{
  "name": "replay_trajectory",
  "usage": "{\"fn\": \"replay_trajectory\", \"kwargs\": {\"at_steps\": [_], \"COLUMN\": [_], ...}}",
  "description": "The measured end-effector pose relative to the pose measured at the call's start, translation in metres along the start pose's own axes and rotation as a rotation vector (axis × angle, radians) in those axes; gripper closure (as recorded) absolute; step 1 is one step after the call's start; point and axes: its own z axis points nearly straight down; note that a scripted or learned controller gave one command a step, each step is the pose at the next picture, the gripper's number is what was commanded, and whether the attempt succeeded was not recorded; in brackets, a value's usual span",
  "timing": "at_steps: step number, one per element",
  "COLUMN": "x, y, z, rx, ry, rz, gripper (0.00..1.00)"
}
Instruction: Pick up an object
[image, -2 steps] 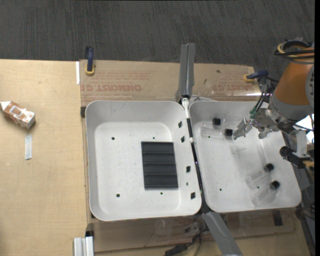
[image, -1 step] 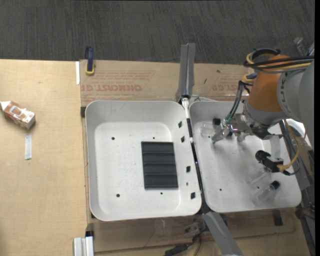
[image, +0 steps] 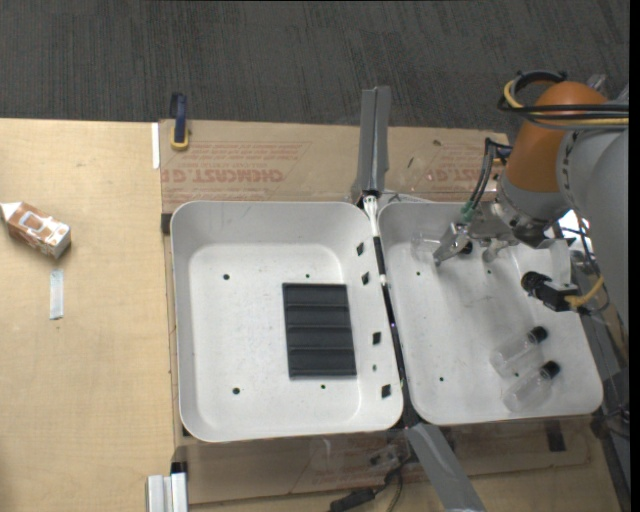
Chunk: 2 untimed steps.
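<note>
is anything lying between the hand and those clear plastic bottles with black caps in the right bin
Nothing visible does. The hand is over the upper part of the right white bin, and the clear plastic bottles with black caps lie near its lower right corner, with just bare bin floor between them.

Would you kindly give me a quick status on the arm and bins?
Claw low over right bin, far end. Black ridged block flat in left bin, untouched. Clear items in right bin's near corner, apart from claw.
</note>
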Motion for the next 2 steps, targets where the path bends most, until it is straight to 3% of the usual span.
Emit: {"fn": "replay_trajectory", "kwargs": {"at_steps": [1,2], "x": [0.0000,0.0004], "y": [0.0000,0.0003], "z": [-0.0093,-0.0094], "rx": [0.000,-0.001], "ry": [-0.003,-0.002], "rz": [-0.003,-0.004], "gripper": [1.00,0.00]}}
